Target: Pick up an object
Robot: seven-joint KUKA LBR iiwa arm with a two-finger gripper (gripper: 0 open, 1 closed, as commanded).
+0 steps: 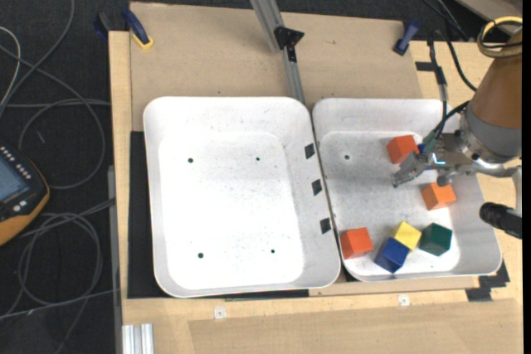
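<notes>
Blue block low in right bin; above, jaws slightly parted, empty, just beside orange block.

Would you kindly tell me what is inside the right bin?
The right bin holds three orange blocks, plus yellow, blue and green ones. The gripper covers the floor beneath it.

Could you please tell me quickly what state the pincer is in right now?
Pincer: in the right bin, between two orange blocks; nothing seen between its fingers; open or closed cannot be told.
</notes>
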